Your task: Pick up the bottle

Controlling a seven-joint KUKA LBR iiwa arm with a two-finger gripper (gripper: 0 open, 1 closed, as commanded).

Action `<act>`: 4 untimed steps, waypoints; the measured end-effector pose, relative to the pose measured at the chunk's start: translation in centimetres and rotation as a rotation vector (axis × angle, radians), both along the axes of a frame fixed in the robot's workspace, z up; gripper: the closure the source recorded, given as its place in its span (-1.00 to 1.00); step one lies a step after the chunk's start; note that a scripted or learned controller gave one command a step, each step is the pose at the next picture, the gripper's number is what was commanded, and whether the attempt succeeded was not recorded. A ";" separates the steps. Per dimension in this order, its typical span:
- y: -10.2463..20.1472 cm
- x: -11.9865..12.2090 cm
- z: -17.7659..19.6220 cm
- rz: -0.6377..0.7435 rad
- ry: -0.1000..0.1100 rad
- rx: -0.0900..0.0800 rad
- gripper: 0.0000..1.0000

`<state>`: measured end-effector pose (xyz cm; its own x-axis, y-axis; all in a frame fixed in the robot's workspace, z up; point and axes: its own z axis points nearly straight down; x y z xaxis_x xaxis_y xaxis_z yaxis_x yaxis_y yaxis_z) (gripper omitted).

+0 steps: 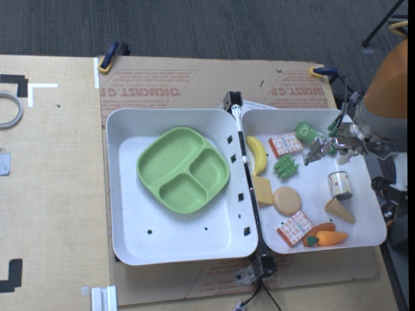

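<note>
Two bins: white ones sat side by side on the bench, left bin (123, 193) and right bin (369, 235), touching along the middle.
Left bin: just held a green divided plate (183, 169), three compartments, sitting a bit tilted toward the upper middle.
Right bin: this was where all the clutter was.
Bottle: pretty sure it was the green thing (307, 133) near the top of the right bin, lying just left of the claw and right beside a small red-and-white box (285, 144). It was resting on the bin floor.
Gripper: the claw (319, 151) hung over the upper right part of the right bin, arm coming in from the right edge. Honestly too small and dark to say if the fingers were apart or together, and I couldn't see anything between them.
Banana: yellow one (257, 155) lay along the left wall of the right bin.
Other bits: a green leafy toy (285, 168) below the box, a yellow wedge (262, 190) touching a round tan cookie (286, 200), a small can (339, 184), a cone (340, 210), a second red-and-white box (296, 228) and a carrot (329, 238) near the front wall.
Under it all: a sheet of cardboard (162, 86) lay beneath the bins.
</note>
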<state>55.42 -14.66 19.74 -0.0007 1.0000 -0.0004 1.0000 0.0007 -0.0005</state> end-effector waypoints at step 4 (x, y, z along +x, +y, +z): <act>16.1 -6.3 6.7 -0.074 -0.001 -0.001 1.00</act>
